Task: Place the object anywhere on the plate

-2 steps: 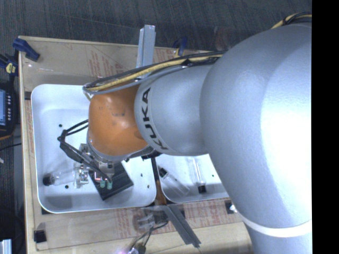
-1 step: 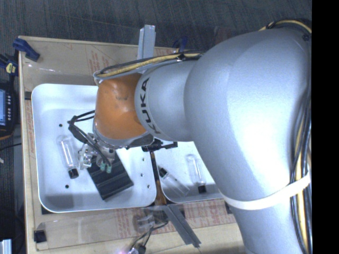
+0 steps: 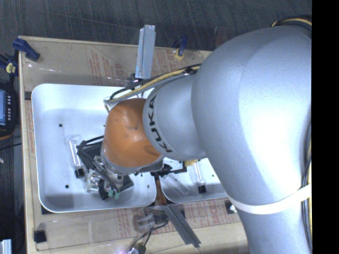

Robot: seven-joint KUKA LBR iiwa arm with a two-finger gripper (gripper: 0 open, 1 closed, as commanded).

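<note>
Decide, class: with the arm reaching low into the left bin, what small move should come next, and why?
Probably a short, slow lift straight up. The hand sits low over the left bin floor, and the arm's bulk hides any plate. Lifting would show whether it carries anything before moving across.

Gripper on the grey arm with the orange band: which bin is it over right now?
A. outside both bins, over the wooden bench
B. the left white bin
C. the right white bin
B. The two-finger gripper sits low inside the left shallow white bin, near its lower edge, while the right shallow white bin lies mostly under the arm's grey body.
</note>
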